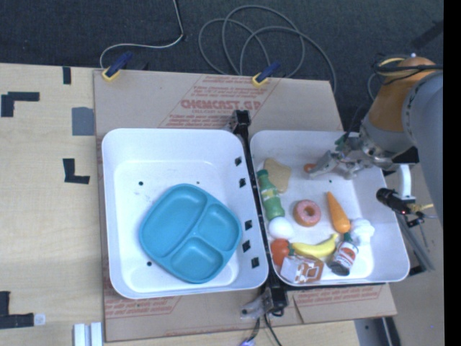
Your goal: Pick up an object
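Reaching in from the right, the gripper (pixel 322 164) hangs low over the upper part of the right bin (pixel 389 269); whether it is apart or together I cannot tell, since the metal tip blurs against the white floor; a small red bit sits at its tip, too tiny to name. Likely targets lie below and left of it: the carrot (pixel 338 213), long axis running up-left to down-right, nearest; the donut (pixel 308 213) just beside; banana (pixel 315 248) further down. A blue tray (pixel 189 232) fills the left bin (pixel 119 150).
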You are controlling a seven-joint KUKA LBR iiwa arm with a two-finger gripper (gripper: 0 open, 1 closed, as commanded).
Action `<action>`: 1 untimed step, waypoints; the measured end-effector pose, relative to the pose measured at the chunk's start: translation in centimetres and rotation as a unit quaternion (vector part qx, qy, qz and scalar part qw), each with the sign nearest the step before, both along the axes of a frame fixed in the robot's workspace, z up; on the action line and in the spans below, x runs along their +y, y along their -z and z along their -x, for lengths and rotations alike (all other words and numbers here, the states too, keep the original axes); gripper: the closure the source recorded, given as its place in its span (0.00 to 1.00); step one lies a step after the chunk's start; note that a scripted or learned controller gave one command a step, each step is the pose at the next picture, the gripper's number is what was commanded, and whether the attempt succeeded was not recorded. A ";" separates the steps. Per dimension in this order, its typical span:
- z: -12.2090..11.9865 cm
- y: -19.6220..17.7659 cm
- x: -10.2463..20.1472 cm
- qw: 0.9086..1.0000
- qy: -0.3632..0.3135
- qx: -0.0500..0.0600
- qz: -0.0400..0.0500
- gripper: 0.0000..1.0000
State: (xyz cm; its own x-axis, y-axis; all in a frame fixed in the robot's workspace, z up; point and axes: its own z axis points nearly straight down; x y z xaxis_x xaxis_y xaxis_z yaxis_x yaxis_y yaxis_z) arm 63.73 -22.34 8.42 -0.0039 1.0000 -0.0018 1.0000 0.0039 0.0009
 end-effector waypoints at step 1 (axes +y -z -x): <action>7.7 -0.2 5.1 1.000 0.001 -0.003 0.001 0.00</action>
State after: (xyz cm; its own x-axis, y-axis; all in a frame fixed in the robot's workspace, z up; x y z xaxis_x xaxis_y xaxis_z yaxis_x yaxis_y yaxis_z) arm 55.99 -17.20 8.66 -0.0016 1.0000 -0.0040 1.0000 0.0016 0.0064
